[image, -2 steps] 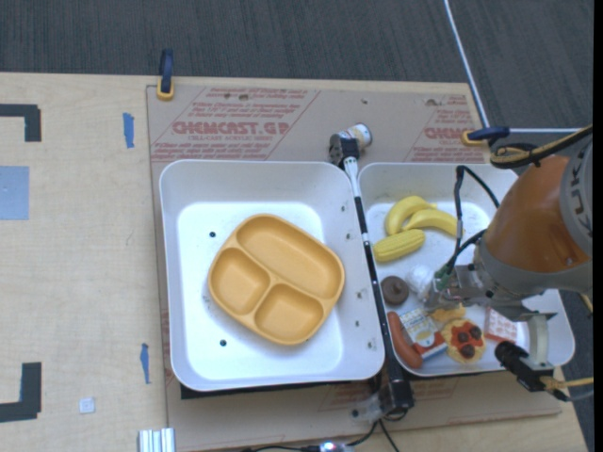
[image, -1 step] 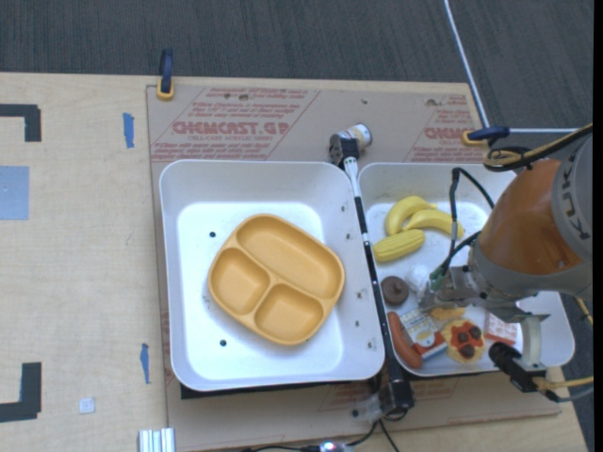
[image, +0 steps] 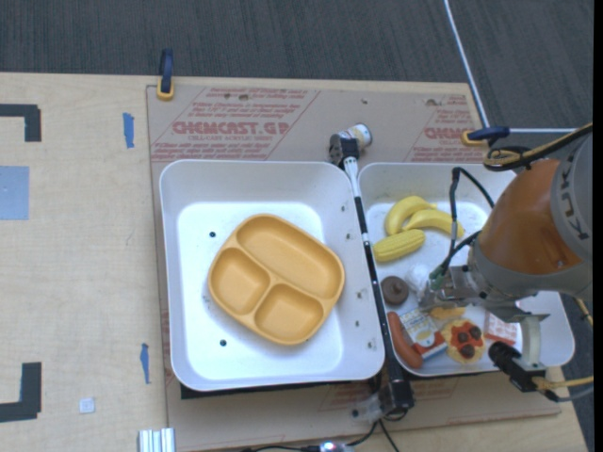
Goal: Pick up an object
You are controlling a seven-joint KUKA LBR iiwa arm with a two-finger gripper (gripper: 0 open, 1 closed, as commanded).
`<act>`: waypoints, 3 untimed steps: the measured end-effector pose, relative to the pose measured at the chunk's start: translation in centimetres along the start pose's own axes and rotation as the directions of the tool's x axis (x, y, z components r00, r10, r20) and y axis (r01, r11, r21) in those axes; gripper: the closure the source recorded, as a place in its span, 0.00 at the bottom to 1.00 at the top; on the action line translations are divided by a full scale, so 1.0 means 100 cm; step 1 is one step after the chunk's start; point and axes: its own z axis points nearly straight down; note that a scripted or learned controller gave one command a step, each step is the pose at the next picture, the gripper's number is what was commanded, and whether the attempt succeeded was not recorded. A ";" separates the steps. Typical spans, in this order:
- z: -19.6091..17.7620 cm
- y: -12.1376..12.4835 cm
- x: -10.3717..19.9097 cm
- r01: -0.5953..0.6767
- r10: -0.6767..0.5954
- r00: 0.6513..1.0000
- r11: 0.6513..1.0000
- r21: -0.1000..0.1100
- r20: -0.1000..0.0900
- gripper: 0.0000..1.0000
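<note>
The right bin (image: 471, 179) holds several toy foods. A bunch of yellow bananas (image: 421, 215) lies at its far side, with a separate yellow piece (image: 398, 245) just in front. A small brown donut (image: 395, 291) sits by the bin's left wall. Near the front lie a red sausage (image: 403, 340), a round pizza-like piece (image: 464, 341) and a red-and-white item (image: 502, 330). My gripper (image: 439, 292) hangs low over the middle of this bin, right of the donut and above the sausage and pizza piece. Nothing shows between its fingers.
The left bin (image: 179, 252) holds a yellow divided plate (image: 275, 278) with three compartments. The orange-banded arm (image: 532, 224) covers the right bin's right half. A divider rail (image: 363, 243) runs between the bins. Clamps sit on the board behind.
</note>
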 end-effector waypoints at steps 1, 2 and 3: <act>0.000 0.001 -0.002 0.004 -0.004 1.000 1.000 -0.002 -0.003 0.00; 0.000 0.001 0.000 0.001 -0.001 1.000 1.000 -0.004 0.002 0.00; 0.000 0.001 0.000 0.001 -0.001 1.000 1.000 -0.004 0.002 0.00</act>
